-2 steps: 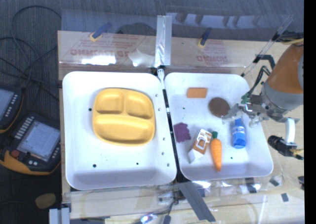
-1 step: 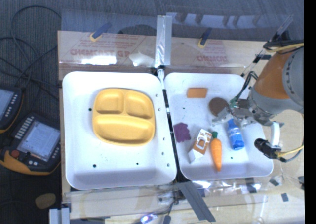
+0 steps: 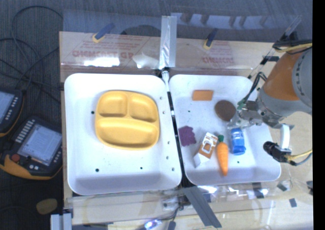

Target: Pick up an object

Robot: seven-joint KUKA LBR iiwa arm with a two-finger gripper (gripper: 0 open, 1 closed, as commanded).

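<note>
The right bin (image 3: 264,168) holds several small objects. An orange flat block (image 3: 202,95) lies near its back. A brown round piece (image 3: 224,109) sits to the right of the block. A purple grape bunch (image 3: 187,135) is at the left side. A small white and orange carton (image 3: 205,149) lies beside an orange carrot (image 3: 222,157). A blue and white bottle (image 3: 237,141) lies right of the carrot. My gripper (image 3: 244,117) hangs low over the bin, just behind the blue bottle and right of the brown piece. Nothing is visibly held in it.
The left bin (image 3: 81,168) carries a yellow divided plate (image 3: 127,119). The grey arm with its orange band (image 3: 284,84) reaches in over the right bin's right rim. Cables (image 3: 277,150) hang by that rim. A pendant (image 3: 33,148) lies on the floor at far left.
</note>
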